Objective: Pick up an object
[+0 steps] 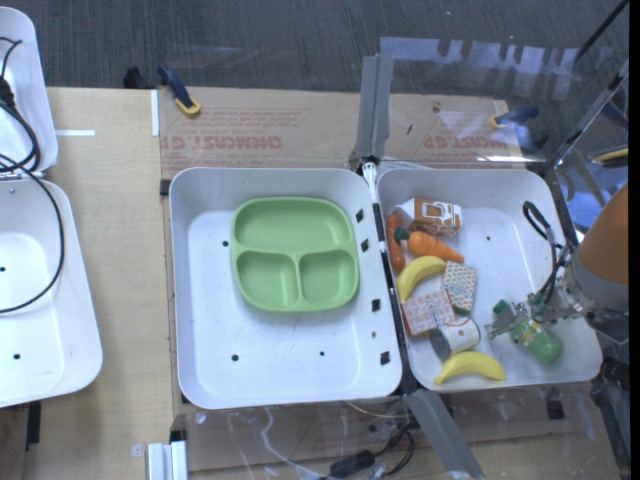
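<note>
The right bin [500,253] holds several toy foods. An orange and white box [438,215] lies at the back, with a carrot [435,245] in front of it. One banana [420,273] rests by the left wall and a second banana [470,367] at the front. Two patterned cards [460,290] lie beside a white cylinder [460,335]. My gripper [507,320] is low in the bin's front right area, just right of the cylinder. A green object [545,347] lies right beside it, and whether they touch is unclear.
A green divided tray [295,253] lies in the left bin [182,308]. Bare floor shows at the back right of the right bin. A white tub [40,298] with a black cable stands at the far left. A blue and yellow clamp [180,93] lies at the bench's back edge.
</note>
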Robot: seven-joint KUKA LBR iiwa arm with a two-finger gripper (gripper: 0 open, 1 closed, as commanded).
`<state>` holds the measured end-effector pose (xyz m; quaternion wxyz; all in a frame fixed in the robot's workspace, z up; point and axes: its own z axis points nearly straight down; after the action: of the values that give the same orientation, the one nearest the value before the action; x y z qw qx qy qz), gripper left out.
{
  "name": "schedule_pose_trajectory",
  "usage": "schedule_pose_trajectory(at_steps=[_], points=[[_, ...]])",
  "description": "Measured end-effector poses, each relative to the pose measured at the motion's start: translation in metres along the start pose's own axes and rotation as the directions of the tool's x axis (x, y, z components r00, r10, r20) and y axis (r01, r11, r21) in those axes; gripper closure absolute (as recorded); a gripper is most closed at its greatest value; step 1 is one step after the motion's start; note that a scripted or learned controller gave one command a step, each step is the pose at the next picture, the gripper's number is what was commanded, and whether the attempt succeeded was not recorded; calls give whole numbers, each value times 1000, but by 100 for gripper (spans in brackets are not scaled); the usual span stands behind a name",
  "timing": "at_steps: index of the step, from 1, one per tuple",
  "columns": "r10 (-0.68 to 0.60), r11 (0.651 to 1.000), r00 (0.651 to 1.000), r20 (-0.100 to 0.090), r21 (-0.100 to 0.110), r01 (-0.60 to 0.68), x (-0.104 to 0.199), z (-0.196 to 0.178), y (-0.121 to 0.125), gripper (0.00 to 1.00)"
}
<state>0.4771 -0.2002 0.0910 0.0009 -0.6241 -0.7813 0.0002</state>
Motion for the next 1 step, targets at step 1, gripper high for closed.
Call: schedule_pose_trajectory(at_steps=[1], points=[[3, 1000, 1000, 0, -1, -3, 0, -9, 0, 100]])
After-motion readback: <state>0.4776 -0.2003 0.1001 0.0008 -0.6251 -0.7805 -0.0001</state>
